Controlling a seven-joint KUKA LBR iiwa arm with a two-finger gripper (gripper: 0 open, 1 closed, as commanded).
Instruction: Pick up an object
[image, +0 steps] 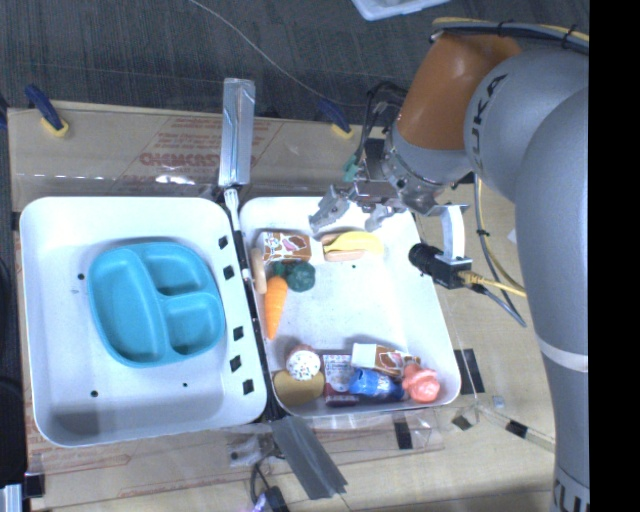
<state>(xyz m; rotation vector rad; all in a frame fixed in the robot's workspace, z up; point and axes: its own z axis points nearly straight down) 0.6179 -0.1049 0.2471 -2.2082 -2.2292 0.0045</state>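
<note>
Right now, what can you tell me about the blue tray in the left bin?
The blue tray is a rounded, glossy piece that looks like moulded plastic, with raised ridges dividing it into three compartments, one large and two smaller. It lies flat and right side up on the floor of the left bin, turned a little askew to the bin's walls and apart from them. Nothing rests in it or touches it.

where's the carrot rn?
In the camera view the carrot lies in the right bin, against its left wall, just below the dark green toy and above the cupcake.
</note>
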